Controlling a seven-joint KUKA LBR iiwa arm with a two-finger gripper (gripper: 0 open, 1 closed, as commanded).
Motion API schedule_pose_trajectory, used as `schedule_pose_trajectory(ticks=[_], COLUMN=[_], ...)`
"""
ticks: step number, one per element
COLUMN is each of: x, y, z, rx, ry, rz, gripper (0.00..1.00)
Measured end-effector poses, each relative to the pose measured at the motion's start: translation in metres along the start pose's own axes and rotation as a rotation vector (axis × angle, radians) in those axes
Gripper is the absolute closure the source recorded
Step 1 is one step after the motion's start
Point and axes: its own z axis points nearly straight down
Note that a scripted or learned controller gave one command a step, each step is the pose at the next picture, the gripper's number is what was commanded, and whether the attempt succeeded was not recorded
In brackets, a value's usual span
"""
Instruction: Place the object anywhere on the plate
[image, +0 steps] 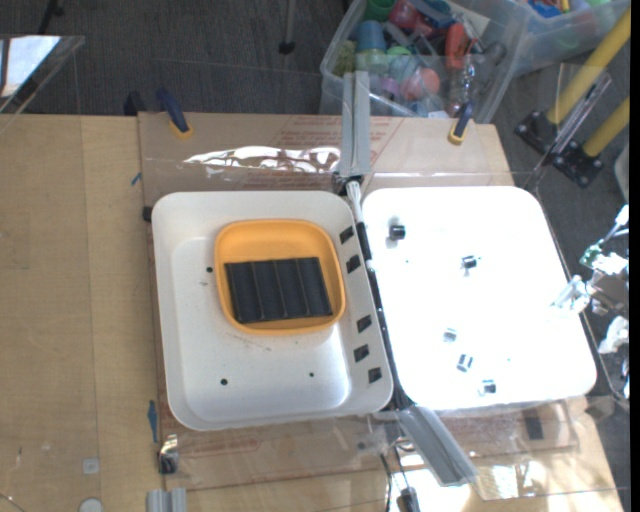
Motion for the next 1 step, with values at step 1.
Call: schedule_pose_trajectory(ticks=[1], x=[0.0000], y=[0.0000], z=[0.0000], rx=[0.000], ry=[0.000], rz=[0.000], gripper=[0.00])
